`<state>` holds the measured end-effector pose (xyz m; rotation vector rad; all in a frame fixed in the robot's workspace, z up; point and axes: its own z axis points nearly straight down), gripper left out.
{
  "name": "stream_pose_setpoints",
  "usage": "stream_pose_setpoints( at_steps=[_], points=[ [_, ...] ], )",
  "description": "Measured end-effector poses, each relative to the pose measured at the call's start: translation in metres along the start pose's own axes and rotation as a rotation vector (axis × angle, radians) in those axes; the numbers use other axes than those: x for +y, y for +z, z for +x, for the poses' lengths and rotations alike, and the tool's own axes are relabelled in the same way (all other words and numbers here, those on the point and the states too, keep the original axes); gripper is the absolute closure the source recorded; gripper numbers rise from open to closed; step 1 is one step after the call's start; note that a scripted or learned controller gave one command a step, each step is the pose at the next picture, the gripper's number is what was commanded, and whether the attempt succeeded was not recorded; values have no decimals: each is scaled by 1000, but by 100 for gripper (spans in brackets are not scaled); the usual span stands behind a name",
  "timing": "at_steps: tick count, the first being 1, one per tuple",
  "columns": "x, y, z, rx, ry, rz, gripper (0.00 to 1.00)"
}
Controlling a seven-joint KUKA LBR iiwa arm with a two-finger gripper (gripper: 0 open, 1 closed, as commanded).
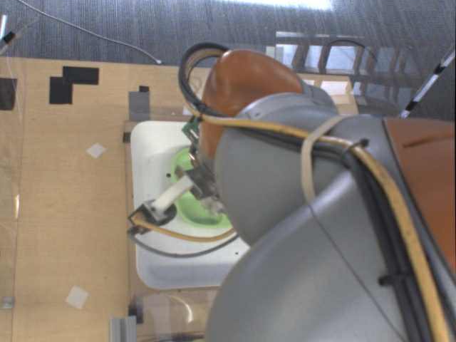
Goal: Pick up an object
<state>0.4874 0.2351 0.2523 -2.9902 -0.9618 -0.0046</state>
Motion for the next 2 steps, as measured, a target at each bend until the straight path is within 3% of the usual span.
stream_pose_setpoints(
  at_steps=[1,2],
  points=[
    [0,70,-2,-5,419,0,100],
    [0,58,1,0,416,3,100]
  ],
)
